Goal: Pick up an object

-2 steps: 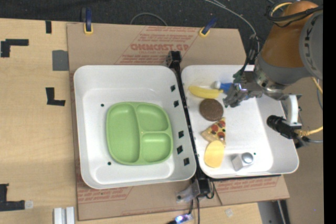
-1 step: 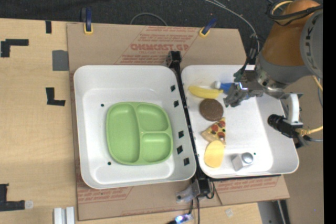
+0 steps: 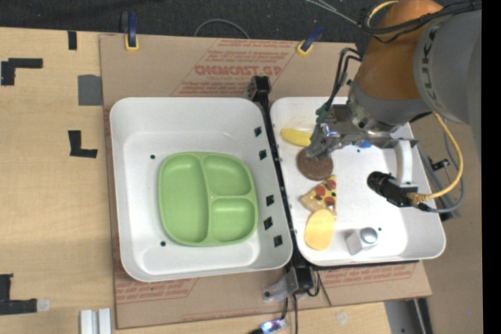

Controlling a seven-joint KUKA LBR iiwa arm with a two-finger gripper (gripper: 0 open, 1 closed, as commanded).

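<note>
While hovering low over the right shallow white bin [image 3: 427,246], just above a round brown cookie-like disc [image 3: 315,166] near that bin's left wall: two-finger gripper [image 3: 324,138], finger state impossible to tell.
Beside the disc toward the bin's far-left corner, a yellow banana-shaped piece [image 3: 296,137]; nearer the front edge, a pizza-slice toy [image 3: 322,195], a pale yellow oval piece [image 3: 318,230] and a small grey block [image 3: 355,240]. Centred in the left white bin [image 3: 129,121], a green divided plastic plate [image 3: 207,198].
</note>
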